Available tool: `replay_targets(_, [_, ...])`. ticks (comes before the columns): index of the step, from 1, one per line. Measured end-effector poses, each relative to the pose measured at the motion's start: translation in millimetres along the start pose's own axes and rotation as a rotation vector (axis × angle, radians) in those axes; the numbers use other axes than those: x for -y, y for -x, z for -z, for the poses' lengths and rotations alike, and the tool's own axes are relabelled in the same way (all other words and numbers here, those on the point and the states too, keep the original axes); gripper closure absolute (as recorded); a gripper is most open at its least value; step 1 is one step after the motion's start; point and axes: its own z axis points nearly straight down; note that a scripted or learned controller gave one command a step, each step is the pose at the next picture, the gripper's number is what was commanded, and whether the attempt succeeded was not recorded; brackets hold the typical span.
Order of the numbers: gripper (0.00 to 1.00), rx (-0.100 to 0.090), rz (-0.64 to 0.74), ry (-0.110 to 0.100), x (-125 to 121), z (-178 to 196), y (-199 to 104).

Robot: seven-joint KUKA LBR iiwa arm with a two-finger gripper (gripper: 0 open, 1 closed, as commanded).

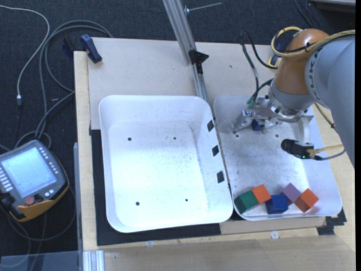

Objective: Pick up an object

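Two shallow white bins sit side by side on the tan surface (141, 66). The left bin (113, 117) is beside the right bin (327, 185), their rims touching along the middle. A slanted aluminium rail (177, 21) crosses the surface behind them, and a blue clamp (90, 48) grips its far left corner. A teach pendant (28, 176) lies on the floor to the left.

The grey arm (333, 66) reaches in from the right, over the far part of the right bin. Its end effector (252, 122) hangs low there, and a small dark blue object (258, 125) shows right at its tip; whether that piece is gripped or how wide the tip stands, I cannot tell.

The blocks lie well apart from it, clustered at the bin's near edge: a green cube (246, 200), an orange cube (261, 193), a blue cube (277, 203), a purple cube (291, 192) and another orange-brown cube (306, 199).
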Motion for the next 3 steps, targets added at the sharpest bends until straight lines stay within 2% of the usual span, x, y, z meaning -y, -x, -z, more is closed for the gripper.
replay_targets(1, [0.00,0.009,-0.011,0.007,-23.6,2.0,86.5])
replay_targets(2, [1.00,0.007,-0.004,0.009,-25.2,13.7,80.9])
replay_targets(3, [1.00,0.002,-0.001,0.003,27.5,2.1,6.0])
